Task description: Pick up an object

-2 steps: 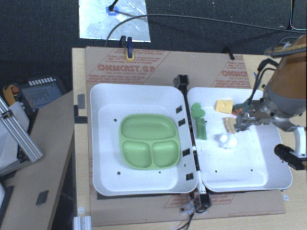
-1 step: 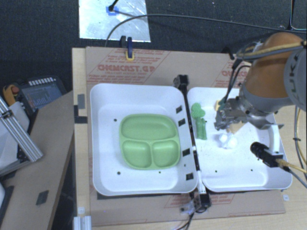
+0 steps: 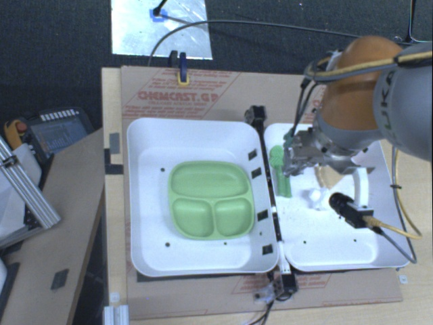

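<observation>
The grey arm with its orange band [image 3: 369, 87] reaches in over the right shallow white bin [image 3: 338, 249]. The left shallow white bin [image 3: 149, 181] holds a pale green three-compartment plastic tray [image 3: 210, 198] at its middle. The gripper [image 3: 295, 160] hangs at the right bin's left wall, touching or just above a green upright stick-shaped object [image 3: 278, 173]; whether it grasps it, I cannot tell. A small white object [image 3: 315, 197] lies near the bin's middle.

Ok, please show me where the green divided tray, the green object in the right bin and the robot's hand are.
green divided tray [image 3: 208, 200], camera view, raised ridge between its compartments.
green object [image 3: 279, 171], camera view, middle of its visible length.
hand [image 3: 295, 160], camera view, its lower end beside the green object.
</observation>
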`<state>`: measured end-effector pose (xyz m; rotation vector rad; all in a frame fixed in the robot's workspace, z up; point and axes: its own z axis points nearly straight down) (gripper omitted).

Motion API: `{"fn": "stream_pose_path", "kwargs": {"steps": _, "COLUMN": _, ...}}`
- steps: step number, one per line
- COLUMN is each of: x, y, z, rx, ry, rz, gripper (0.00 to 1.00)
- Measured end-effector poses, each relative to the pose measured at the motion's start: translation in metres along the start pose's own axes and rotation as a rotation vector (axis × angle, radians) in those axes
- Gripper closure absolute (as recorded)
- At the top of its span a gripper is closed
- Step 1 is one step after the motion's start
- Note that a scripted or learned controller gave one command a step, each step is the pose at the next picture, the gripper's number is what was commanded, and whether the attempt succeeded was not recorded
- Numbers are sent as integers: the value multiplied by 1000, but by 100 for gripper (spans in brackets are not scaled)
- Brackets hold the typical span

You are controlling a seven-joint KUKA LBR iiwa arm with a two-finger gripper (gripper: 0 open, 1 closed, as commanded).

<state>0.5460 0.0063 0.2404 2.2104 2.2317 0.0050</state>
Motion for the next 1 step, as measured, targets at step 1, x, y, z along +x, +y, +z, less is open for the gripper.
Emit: {"fn": "stream_pose_path", "kwargs": {"steps": 1, "x": 56, "y": 24, "z": 4, "rx": 0, "ry": 0, "rz": -1, "gripper": 100}}
